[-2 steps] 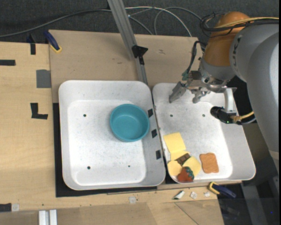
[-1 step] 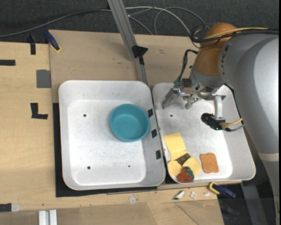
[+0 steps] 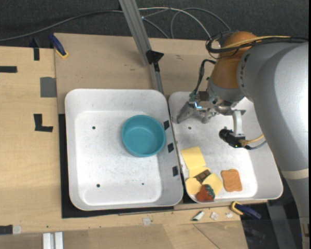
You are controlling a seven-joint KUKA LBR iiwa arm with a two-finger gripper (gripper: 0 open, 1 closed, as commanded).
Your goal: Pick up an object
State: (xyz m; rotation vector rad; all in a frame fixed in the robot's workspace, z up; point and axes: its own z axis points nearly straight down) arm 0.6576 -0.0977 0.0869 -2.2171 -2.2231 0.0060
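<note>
pincer (image 3: 197, 113) metallic, over right bin (image 3: 259, 191) | round teal bowl (image 3: 143, 135) | flat yellow block (image 3: 193, 158)

No text, label, brand or number can be read anywhere here. The black tape marks on the bench (image 3: 20, 139) form plain shapes, not letters.

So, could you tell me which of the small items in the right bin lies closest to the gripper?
The pale yellow square block: it lies highest in the cluster, just below the gripper, while the orange piece and the red-and-green item lie nearer the front rim.
</note>
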